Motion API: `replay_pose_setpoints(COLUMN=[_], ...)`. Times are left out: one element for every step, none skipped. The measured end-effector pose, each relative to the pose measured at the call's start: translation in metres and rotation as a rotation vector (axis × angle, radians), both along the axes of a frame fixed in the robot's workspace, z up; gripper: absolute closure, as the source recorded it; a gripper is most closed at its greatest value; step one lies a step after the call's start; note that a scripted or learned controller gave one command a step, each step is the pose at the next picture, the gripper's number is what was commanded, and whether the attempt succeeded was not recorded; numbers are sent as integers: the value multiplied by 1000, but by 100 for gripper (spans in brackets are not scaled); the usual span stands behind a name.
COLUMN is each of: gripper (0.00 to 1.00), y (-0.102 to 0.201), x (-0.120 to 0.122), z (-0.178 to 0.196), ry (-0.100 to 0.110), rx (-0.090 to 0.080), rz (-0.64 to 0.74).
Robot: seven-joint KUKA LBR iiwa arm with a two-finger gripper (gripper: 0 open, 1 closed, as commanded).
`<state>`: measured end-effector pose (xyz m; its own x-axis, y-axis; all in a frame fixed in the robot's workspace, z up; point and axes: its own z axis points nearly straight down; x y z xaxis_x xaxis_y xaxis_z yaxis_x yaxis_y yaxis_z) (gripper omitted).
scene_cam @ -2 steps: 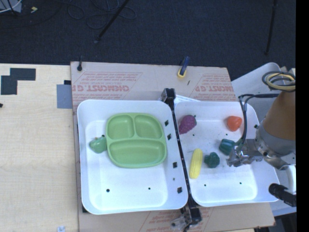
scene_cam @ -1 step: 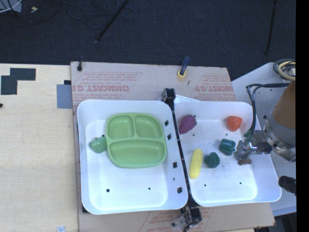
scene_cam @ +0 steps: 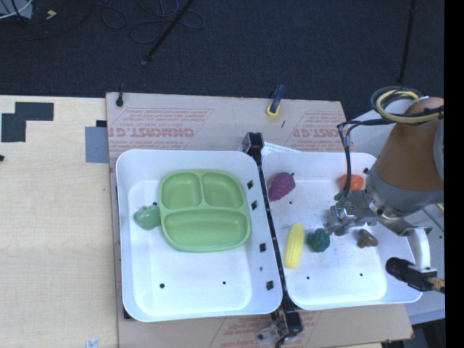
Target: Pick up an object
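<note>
Dark carpet with loose cables lay behind a pale wooden worktop, on which two shallow white bins sat side by side on a sheet of cardboard. At the right bin the grey arm, orange-banded above the wrist, reached in from the right edge and bent low over the bin floor, its pincer pointing leftward and down. Whether its jaws were open or closed could not be told; nothing was visibly held between them.

Just to the left of the pincer and slightly nearer the camera lay a small dark green object, almost touching the tip. Beyond it, further left, lay a yellow corn-like piece, its long axis running front to back. A purple piece sat up and left of the pincer, an orange one just behind it, and a brown lump to its right. Well to the left, the other bin held a green divided plate.

The green object looked the likeliest target.
</note>
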<state>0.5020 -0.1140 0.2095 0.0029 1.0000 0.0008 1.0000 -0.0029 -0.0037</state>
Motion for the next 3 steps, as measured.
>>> replay_pose_setpoints(gripper=[100, 100, 100], y=[32, 68, 96], x=[24, 46, 66], z=[-5, -5, 12], ry=[0, 0, 1], rx=[0, 0, 0], rz=[1, 1, 1])
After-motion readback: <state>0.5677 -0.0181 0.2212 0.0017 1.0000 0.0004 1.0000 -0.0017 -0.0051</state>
